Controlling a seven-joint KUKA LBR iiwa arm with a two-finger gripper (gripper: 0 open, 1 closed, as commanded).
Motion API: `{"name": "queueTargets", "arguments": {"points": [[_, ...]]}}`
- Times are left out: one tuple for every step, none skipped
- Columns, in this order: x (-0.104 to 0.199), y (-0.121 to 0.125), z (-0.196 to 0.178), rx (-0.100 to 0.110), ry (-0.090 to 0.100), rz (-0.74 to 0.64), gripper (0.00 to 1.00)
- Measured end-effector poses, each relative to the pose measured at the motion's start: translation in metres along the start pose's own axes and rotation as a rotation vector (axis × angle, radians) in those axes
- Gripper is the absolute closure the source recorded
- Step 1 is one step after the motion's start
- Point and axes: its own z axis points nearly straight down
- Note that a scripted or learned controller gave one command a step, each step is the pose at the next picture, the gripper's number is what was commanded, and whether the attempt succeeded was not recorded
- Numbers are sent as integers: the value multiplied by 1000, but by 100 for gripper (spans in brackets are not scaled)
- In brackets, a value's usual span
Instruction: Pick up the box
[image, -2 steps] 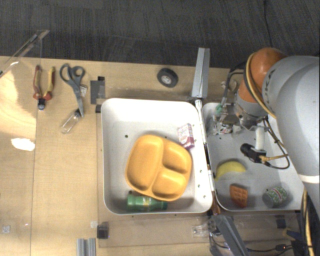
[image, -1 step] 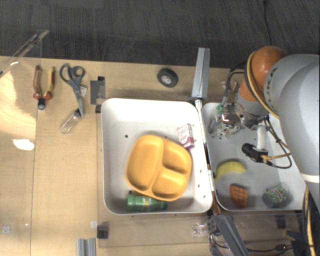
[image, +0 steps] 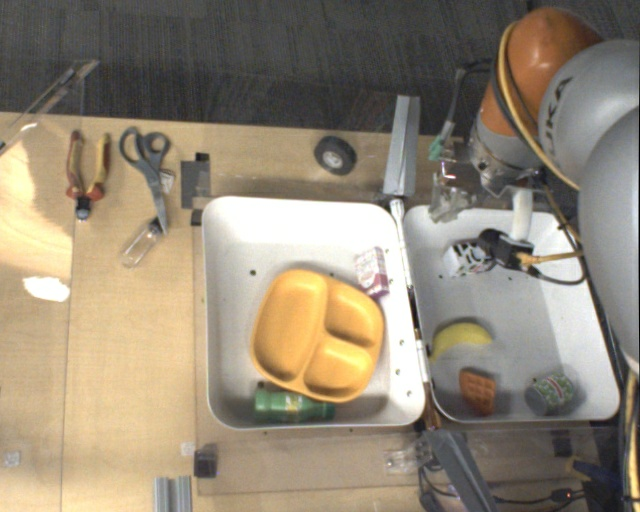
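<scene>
Gripper (image: 452, 205) hangs at the upper left corner of the right bin (image: 600, 395), hard against the wall shared with the left bin (image: 215, 330); too blurred and tangled with cables to judge how wide it stands, and nothing seen caught in it. Grey arm (image: 590, 90) and orange band crowd the top right corner above it.

Box (image: 371, 270), small and pinkish with printed sides, lies in the left bin near its upper right corner, just beside the yellow divided tray (image: 318, 335) and touching or nearly touching that tray's upper right edge. Sits across the dividing wall from the gripper, near but apart. Green bottle (image: 290, 405) lies along the left bin's lower wall, partly under the tray.

In the right bin: a black and white object (image: 468, 256) just below the gripper, a yellow lemon-like shape (image: 462, 338), a brown waffle-like piece (image: 478, 390) and a small grey-green lump (image: 552, 392).

Looks like an early stage: box untouched on the bin floor, not lifted. Left to do, by this reading: cross over the wall, come down on the box, close, raise it clear.
</scene>
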Motion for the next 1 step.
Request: {"name": "queueTargets", "arguments": {"points": [[-56, -19, -128, 0, -1, 185, 100]]}}
